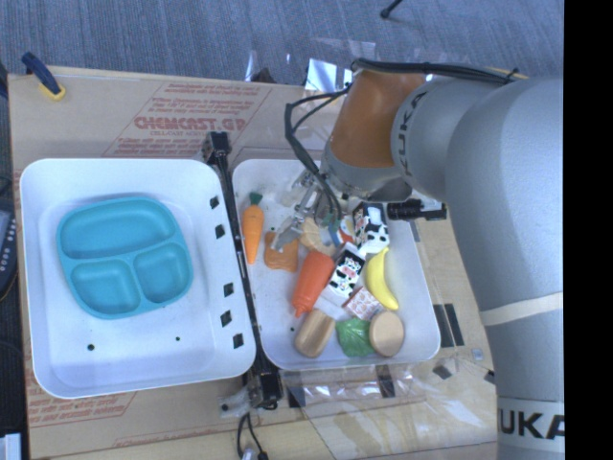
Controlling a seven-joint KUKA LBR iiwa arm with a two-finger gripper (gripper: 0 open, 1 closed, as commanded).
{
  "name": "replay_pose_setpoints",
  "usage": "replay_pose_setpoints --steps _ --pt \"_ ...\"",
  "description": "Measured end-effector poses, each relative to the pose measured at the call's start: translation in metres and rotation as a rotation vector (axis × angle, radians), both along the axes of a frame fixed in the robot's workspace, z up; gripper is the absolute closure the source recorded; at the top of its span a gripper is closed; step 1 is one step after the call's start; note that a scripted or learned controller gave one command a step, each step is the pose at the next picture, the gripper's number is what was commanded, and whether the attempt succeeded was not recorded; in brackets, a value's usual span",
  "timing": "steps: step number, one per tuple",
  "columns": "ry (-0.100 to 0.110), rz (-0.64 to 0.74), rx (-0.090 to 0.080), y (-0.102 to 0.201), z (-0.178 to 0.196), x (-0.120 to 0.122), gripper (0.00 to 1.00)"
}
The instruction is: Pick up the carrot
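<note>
One grey arm [479, 199] with an orange band reaches in from the right and covers the far right part of the right bin. Two shallow white bins sit side by side on the bench: the left bin [57, 353] and the right bin [421, 324].

In the left bin lies one blue divided plate [120, 254] with three compartments, towards the bin's far left.

The right bin holds a crowd of toy foods. One orange bottle-shaped piece [311, 281] lies tilted in the middle. One carrot [252, 230], orange with a green top, lies lengthwise along the bin's left wall, green end pointing far, apart from the gripper. One yellow banana [381, 278] lies at the right. One black-and-white cow-patterned carton [347, 271] sits between the bottle piece and the banana. At the near edge are one tan cylinder [312, 334], one green leafy piece [353, 337] and one round tan piece [387, 333], in a row from left to right.

The gripper [299, 220] hangs over the bin's far middle, right of the carrot; I cannot tell how far apart its fingers stand or whether anything is between them.
</note>
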State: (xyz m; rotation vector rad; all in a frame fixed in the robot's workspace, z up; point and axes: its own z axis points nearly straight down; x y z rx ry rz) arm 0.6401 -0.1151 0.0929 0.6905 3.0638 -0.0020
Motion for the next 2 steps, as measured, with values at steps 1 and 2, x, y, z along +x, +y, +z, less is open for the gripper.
replay_pose_setpoints --steps 1,2 --pt "-0.001 -0.053 -0.004 0.0212 0.0007 0.0081 0.00" --pt "0.004 -0.290 -0.006 0.0156 -0.0007 0.0034 0.00"
